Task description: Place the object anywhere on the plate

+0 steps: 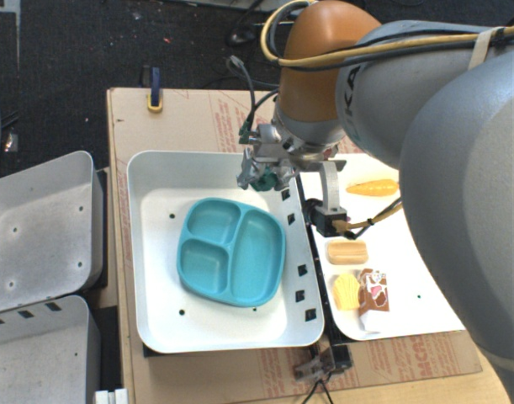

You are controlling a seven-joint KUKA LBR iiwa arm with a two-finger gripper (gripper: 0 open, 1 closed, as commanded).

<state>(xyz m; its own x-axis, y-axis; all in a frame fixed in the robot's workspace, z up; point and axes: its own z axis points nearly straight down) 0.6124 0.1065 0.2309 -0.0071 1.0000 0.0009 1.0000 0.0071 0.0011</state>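
A teal divided plate (pixel 231 251) lies in the middle of the left white bin (pixel 156 225). My gripper (pixel 262 173) hangs over that bin's far right corner, just beyond the plate's far edge. It is seen from above, under the orange wrist band. In the right bin (pixel 425 301) lie a long yellow object (pixel 373 188), a tan block (pixel 347 252), a small yellow item (pixel 347 291) and a brown and white packet (pixel 375 291). I see nothing lying on the plate.
The arm's grey bulk covers the right bin's far side and the view's right. A black clip-lined divider (pixel 300 251) runs between the bins. Two grey lids (pixel 38 217) lie left of the bench. A blue and yellow tool (pixel 156 91) rests on the cardboard at the back.
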